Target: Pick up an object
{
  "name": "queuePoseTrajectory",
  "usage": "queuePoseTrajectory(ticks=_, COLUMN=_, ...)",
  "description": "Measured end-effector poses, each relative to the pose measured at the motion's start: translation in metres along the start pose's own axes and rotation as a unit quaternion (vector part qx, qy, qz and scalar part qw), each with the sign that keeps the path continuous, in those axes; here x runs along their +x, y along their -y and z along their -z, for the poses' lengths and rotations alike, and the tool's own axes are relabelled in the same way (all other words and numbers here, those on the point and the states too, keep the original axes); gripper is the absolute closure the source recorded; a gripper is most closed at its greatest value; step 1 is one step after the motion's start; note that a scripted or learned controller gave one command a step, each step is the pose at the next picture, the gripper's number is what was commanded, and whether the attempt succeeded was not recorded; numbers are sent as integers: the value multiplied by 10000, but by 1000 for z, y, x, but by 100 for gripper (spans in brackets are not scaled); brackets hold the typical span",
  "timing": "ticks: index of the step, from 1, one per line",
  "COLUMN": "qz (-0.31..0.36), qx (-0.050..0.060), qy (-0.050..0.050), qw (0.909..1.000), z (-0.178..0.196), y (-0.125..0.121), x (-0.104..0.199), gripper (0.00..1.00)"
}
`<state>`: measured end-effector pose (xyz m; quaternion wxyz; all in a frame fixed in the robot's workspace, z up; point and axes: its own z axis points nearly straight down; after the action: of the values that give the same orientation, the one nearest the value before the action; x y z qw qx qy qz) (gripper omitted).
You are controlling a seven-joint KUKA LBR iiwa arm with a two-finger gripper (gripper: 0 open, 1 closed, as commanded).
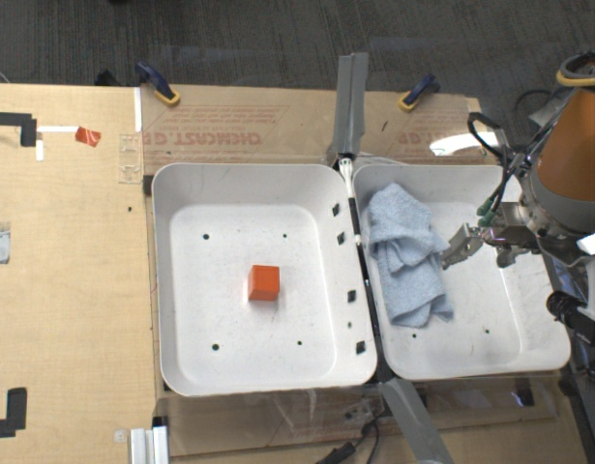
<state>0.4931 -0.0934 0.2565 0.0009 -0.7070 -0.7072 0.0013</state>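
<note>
Two shallow white bins; end effector is hovering in right one, finger state unclear, touching crumpled light-blue cloth just left; small orange cube is sitting far left.

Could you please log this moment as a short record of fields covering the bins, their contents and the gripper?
left bin: holds an orange block near its middle
right bin: holds a crumpled light-blue cloth along its left side
gripper: over the right bin, at the cloth's right edge
grasp: cannot tell
arm: enters from the right
</note>
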Motion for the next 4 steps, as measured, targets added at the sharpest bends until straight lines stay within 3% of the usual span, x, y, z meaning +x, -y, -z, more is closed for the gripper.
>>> queuePoseTrajectory(ticks=1, qz=331, qx=5, qy=-7, qw=9995, z=-140, y=-1, x=-16, gripper=0)
queuePoseTrajectory(ticks=2, qz=-63, qx=-7, qy=-2, qw=10000, z=-128, y=-10, x=-14, gripper=0)
queuePoseTrajectory(ticks=3, qz=26, qx=-27, qy=0, qw=10000, z=-164, y=-76, x=-21, gripper=0)
queuePoseTrajectory(ticks=4, qz=2, qx=-21, qy=-5, qw=10000, z=-155, y=-76, x=-22, gripper=100)
